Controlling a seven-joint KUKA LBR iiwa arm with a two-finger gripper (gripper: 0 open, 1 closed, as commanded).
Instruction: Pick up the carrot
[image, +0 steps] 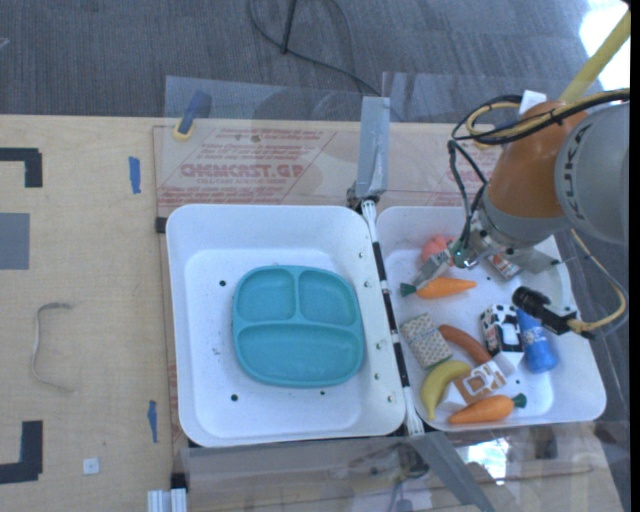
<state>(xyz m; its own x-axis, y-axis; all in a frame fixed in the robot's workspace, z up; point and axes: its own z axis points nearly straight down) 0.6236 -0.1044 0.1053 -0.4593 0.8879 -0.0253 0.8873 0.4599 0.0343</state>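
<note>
Carrot (446, 288) is lying on its side in the right bin (590, 390), toward ten o'clock of that bin's floor, green top pointing at the divider. A second carrot (485, 408) is resting near the six o'clock edge, beside a banana (441, 384). The tool (447, 262) is hanging just above the upper carrot, at its twelve o'clock, and whether it is released or clenched I cannot tell; nothing is visibly sitting in it. The left bin (190, 300) is carrying a teal divided plate (298, 326). Risk, as I am judging it: the tapered carrot is likely rolling away under a pinch, and a pink toy (436, 245) crowding the tool at eleven o'clock may be getting caught instead.
</note>
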